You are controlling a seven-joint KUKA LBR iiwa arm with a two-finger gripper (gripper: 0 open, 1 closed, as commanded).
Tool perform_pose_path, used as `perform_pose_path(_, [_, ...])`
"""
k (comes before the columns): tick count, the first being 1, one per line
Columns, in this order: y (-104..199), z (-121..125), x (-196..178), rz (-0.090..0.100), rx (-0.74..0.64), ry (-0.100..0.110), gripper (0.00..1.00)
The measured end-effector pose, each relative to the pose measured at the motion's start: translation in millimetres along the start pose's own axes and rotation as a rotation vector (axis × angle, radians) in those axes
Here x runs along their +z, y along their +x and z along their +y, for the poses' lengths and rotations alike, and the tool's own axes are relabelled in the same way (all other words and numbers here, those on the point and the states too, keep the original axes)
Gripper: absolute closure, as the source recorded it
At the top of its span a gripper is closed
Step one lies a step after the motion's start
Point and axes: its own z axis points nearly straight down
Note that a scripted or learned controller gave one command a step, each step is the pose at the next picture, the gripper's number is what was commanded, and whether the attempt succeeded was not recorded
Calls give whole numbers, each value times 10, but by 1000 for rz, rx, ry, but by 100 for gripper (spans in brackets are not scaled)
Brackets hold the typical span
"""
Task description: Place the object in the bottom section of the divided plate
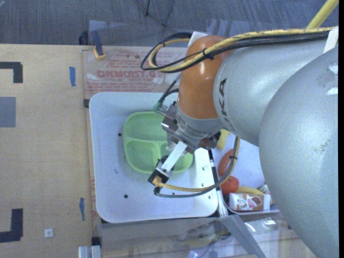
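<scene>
Hovering gripper point(173, 123) at 3 o'clock of the light-green plastic divided plate point(141, 138) in the left white bin point(107, 198) | open or closed: can't tell, wrist's in the way | object: guessing the small red round tomato-like toy point(230, 185), right white bin point(248, 163), plate's 4 o'clock | probably light, smooth, rolly, so pinch across its middle

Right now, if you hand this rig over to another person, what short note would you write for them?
Gripper: over the green divided plate in the left bin. I cannot tell whether it is open or shut, or whether it holds anything.
Objects: a red round item and a packet lie in the right bin.
Done: nothing confirmed; the arm hides part of the plate.
Left: confirm an object in the bottom section.
</scene>
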Motion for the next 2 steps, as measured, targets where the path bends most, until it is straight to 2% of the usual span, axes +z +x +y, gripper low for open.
perform_pose_path(1, [30,550,-1735,0,-207,-1,100])
perform_pose_path(2, [138,74,-38,-1,-133,1,100])
